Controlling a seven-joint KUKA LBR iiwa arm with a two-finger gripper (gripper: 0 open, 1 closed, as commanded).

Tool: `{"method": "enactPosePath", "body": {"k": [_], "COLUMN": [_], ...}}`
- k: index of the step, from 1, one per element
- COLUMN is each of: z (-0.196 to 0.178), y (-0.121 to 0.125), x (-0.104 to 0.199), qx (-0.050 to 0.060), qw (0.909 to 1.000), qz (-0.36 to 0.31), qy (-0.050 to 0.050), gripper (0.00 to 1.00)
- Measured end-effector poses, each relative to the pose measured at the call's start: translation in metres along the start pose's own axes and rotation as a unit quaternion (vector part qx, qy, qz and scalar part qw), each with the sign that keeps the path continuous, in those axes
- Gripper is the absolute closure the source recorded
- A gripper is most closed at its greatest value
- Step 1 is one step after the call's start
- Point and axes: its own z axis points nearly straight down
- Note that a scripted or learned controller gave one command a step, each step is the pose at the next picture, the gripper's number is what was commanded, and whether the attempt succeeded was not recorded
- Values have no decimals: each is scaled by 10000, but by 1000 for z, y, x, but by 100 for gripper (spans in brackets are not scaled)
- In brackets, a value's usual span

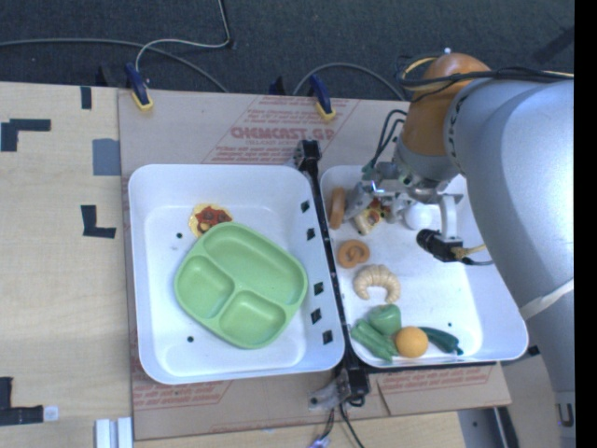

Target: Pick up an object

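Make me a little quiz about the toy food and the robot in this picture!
1. True or false: the green tray lies in the left bin.
2. Which food lies right beside the green tray, at its upper left? A) small pizza B) banana C) egg
3. Fill in: the croissant lies in the ____ bin.

Key:
1. True.
2. A, the small pizza.
3. Right; the right bin also holds an orange, and the gripper is over its far end.
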Motion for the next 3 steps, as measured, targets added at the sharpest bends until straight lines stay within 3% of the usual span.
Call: {"method": "enactPosePath", "body": {"k": [1,2,3], "z": [-8,-100,-100], "y": [-2,-33,-34], "x": [1,90,89], "qx": [44,-103,-94], "qw": [10000,9999,9999], "qz": [8,-35,-30], "qy": [13,56,53], "gripper": [100,100,0]}}
